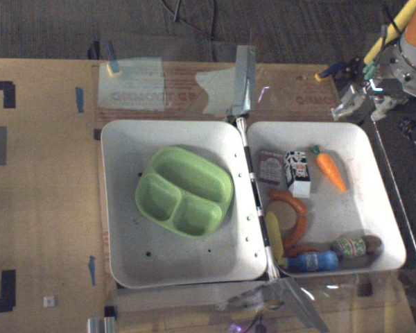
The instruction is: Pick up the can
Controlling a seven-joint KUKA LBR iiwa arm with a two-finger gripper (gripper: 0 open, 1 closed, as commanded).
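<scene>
The gripper (360, 103) hangs above the far right corner of the right-hand shallow white bin (385, 186), outside its rim, at the end of the grey arm with the orange band (409, 44). Whether it is wide or narrow cannot be told here, since its tips blur into the wrist hardware; nothing is seen in it.

The likeliest can is the small cylinder with a green patterned label and a dark end (356, 246), lying on its side at the near right of that bin, close to the near wall. The blue plastic bottle (310, 261) lies just to its left, almost end to end with it. Further left are the curved red sausage (295, 224) and the yellow banana (274, 236); the orange carrot (331, 171), the black-and-white milk carton (298, 173) and the small purple box (269, 166) sit toward the far side.

The step in hand is the approach. To do it well, the gripper should travel toward the near right corner, well clear of the carrot, then descend over the middle of the can with the fingers straddling its round body across its long axis. The wall and the bottle leave little room, so 1 centred, vertical descent looks safest.
</scene>
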